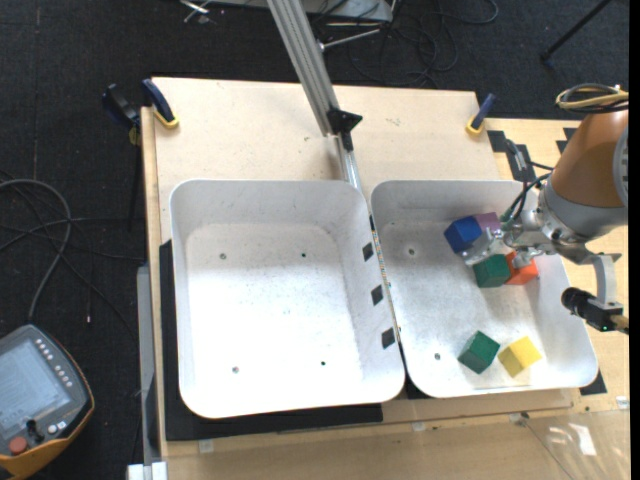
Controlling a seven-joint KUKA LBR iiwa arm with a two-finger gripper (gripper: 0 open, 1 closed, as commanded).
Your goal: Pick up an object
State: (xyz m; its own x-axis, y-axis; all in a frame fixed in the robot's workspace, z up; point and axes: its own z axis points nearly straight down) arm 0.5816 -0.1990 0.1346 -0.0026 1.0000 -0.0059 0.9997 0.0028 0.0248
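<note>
The gripper (510,240) sits low in the right bin (420,368), near its upper right part, right among a tight cluster of blocks: a blue cube (462,234) to its left, a small purple block (488,222) just beside that, a dark green block (491,271) directly below the tip, and an orange-red block (524,269) touching the green one on its right. Whether the tool is open, closed or gripping anything cannot be told; its tip is hidden among the blocks and its own metal parts. Two more blocks lie well apart from the cluster near the bin's lower edge: a green cube (479,351) and a yellow cube (520,356), just beside each other. The arm (592,173) comes in over the bin's right wall. No writing or label can be read on any block or bin. The left bin (200,218) lies alongside, its right rim touching the right bin's left rim, with black tabs along the seam. The right bin has open floor along its left half and between the cluster and the lower pair. Both bins rest on a wooden board (250,128) held by clamps (160,105) at its far corners.
</note>
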